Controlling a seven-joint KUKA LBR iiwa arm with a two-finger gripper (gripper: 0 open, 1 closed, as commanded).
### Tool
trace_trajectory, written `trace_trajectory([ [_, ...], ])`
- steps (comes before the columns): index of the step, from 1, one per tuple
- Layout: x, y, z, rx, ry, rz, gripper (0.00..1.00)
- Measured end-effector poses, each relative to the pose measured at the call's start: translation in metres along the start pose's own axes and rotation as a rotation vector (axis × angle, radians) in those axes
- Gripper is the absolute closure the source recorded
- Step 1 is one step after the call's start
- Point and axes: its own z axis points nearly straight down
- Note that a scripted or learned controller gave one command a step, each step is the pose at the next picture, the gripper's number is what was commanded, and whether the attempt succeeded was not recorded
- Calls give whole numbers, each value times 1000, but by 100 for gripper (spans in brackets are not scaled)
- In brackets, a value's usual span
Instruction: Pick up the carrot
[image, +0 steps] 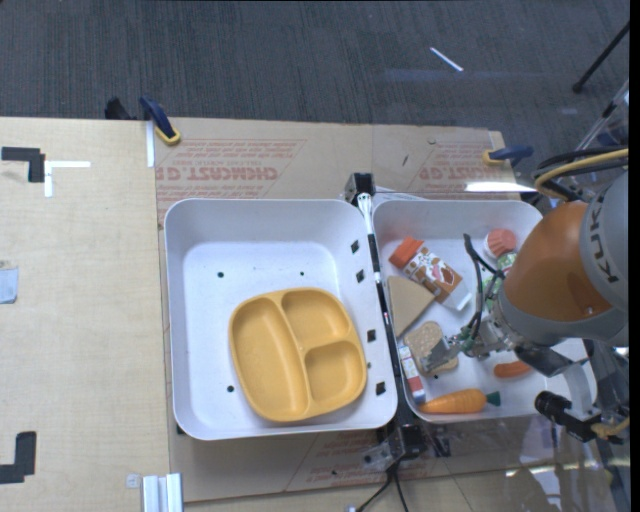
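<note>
The carrot (455, 402) is orange with a small green stub at its right end. It lies flat along the near wall of the right bin (455, 207). My gripper (442, 353) hangs low inside that bin, just beyond the carrot and slightly to its left, over a slice of bread (424, 340). Nothing of the carrot is inside the gripper. The arm's orange band (553, 262) covers the right part of the bin.
The right bin also holds an orange and white carton (428, 268), a tan card (406, 298), a small orange piece (512, 369) and a red and white item (500, 241). A yellow divided plate (298, 352) sits in the left bin (260, 235).
</note>
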Motion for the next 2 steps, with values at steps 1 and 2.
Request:
trace_trajectory([
  [1,-2,2,-9,-3,-2,1,100],
  [2,-2,2,-9,-3,-2,2,0],
])
